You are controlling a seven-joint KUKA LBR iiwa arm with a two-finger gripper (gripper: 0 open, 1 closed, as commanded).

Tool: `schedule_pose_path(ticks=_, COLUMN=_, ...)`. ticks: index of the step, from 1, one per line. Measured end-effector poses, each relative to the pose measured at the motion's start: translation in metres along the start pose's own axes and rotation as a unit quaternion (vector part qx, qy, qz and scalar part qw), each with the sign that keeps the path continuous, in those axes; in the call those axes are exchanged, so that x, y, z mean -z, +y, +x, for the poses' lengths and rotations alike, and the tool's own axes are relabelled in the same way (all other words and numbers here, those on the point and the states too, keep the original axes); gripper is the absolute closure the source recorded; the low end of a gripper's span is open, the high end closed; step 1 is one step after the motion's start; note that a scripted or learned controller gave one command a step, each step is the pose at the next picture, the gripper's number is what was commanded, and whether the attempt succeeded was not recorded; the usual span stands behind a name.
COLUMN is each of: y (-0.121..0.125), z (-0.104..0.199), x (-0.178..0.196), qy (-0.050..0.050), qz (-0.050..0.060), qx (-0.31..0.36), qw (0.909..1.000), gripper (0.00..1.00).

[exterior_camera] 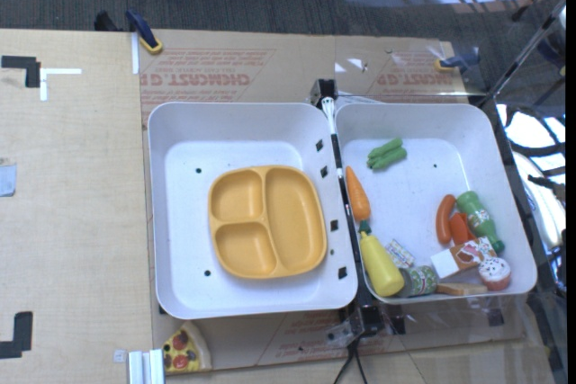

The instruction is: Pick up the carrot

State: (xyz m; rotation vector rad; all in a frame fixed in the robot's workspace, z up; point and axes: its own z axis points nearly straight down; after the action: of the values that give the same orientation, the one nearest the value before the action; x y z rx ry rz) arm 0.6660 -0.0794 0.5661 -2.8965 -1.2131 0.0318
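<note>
Left bin [171, 193] holds a yellow divided plate [267, 220], its three compartments bare; right bin [477, 135] holds the toy food. Carrot [357, 194] lies against the right bin's left wall, leafy end toward the yellow bottle [380, 268] just below it; green pea pods [387, 154] sit apart near the top; a sausage [445, 218], a green bottle [478, 219] and small packets crowd the lower right corner. Pincer state: cannot tell.
</note>
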Motion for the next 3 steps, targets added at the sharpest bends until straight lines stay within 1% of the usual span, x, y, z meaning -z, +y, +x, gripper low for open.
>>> schedule_pose_path(ticks=1, y=-0.0003, z=0.0025, x=0.0069, qy=-0.001, qz=0.000, qx=0.003, qw=1.0000, gripper=1.00)
schedule_pose_path(ticks=2, y=-0.0001, z=0.0024, x=0.0067, qy=-0.001, qz=0.001, qx=0.003, qw=1.0000, gripper=0.00)
schedule_pose_path(ticks=3, y=-0.0006, z=0.0048, x=0.0140, qy=-0.002, qz=0.001, qx=0.006, qw=1.0000, gripper=1.00)
